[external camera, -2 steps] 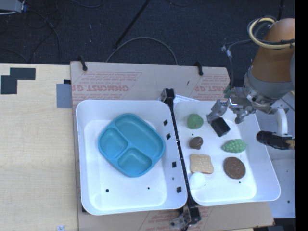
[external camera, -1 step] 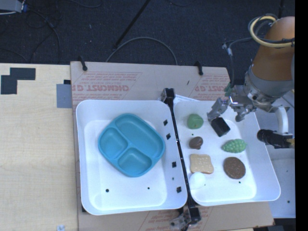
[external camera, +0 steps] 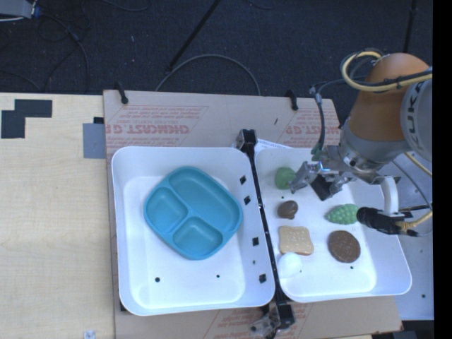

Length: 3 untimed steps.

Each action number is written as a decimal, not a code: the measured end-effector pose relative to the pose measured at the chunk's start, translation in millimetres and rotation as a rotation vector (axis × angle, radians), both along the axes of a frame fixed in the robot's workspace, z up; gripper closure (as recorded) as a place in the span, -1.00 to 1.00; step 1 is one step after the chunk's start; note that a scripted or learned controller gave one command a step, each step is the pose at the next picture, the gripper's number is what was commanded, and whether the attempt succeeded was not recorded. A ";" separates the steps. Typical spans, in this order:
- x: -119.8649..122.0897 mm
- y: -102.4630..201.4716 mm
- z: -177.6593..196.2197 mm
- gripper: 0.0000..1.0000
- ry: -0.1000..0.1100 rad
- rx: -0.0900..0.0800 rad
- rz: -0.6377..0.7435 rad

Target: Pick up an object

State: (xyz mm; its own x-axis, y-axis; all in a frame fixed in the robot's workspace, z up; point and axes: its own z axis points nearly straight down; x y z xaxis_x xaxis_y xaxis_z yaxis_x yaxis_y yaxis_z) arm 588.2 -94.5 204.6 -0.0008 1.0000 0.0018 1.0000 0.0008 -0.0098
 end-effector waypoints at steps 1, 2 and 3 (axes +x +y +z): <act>-1.6 -1.3 -44.2 -1.00 -0.001 -0.001 -0.001; 4.8 -1.8 -91.5 -1.00 -0.002 0.000 -0.002; 5.5 -3.0 -79.1 1.00 -0.003 0.000 -0.005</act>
